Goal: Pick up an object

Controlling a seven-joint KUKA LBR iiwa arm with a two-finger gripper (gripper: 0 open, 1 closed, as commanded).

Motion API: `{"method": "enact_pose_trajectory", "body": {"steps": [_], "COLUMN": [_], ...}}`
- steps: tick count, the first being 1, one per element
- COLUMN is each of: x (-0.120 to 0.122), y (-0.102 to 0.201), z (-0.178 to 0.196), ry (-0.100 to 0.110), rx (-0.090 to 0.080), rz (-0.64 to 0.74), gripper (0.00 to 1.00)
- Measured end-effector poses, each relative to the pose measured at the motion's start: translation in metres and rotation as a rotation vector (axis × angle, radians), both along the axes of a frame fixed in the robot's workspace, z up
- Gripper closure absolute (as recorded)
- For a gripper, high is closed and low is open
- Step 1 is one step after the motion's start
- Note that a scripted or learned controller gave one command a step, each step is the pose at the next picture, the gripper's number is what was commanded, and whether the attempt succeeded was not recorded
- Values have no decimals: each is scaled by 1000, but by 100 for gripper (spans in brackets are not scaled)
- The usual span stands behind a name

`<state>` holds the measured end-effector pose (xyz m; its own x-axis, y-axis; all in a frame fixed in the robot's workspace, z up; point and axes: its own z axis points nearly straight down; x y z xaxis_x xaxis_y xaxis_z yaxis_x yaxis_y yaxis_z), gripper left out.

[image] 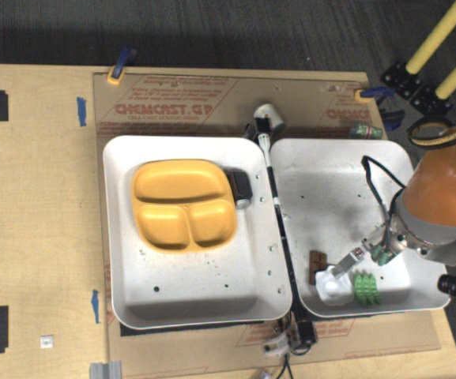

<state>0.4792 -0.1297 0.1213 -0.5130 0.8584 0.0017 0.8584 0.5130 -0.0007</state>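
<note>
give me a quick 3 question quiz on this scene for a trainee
1. True or false: the yellow tray lies in the left bin.
2. Which thing lies nearest the gripper? A) green block B) brown block C) yellow tray
3. Fill in: the arm's band is ____.

Key
1. True
2. A
3. Orange

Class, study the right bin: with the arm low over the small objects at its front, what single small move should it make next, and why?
Probably a short descent toward the green block. The tool sits just above and behind it in the right bin, while a white object and a brown piece crowd its left. Whether anything is gripped cannot be told.
</note>
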Motion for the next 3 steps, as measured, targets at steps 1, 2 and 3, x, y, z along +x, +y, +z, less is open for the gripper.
{"method": "enact_pose_trajectory", "body": {"steps": [1, 2, 3], "x": [0, 1, 1], "y": [27, 26, 28], "z": [-2, 5, 8], "ry": [-1, -5, -5], "rx": [0, -1, -2], "rz": [100, 111, 156], "gripper": [0, 0, 0]}}
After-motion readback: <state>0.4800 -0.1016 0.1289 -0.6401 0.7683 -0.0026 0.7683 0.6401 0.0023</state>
